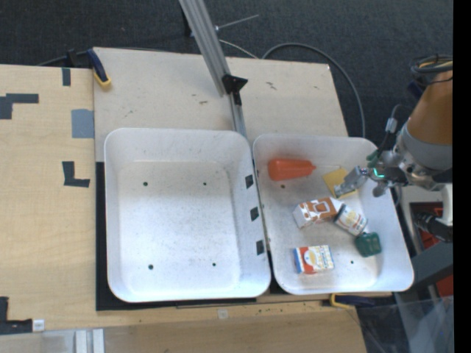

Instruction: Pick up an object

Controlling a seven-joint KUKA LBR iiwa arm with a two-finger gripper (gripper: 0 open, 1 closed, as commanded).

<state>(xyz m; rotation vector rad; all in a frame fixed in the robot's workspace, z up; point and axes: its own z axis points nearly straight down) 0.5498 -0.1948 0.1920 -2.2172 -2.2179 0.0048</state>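
Observation:
The right bin (390,271) holds several small objects. An orange carrot-shaped piece (290,169) lies at its back left. A yellow block (335,178) sits right of it. Near the middle lie a brown-and-white carton (317,212) and a small bottle with a green cap (358,229). A white box with an orange and blue print (313,259) lies at the front. My gripper (366,186) hovers at the bin's right side, just right of the yellow block. Its fingers stand open with nothing between them.
The left bin (118,197) stands beside the right one, sharing a raised middle rim (254,197). A slanted metal pole (210,43) rises from the back. A cable (324,57) curves over the bench behind the right bin.

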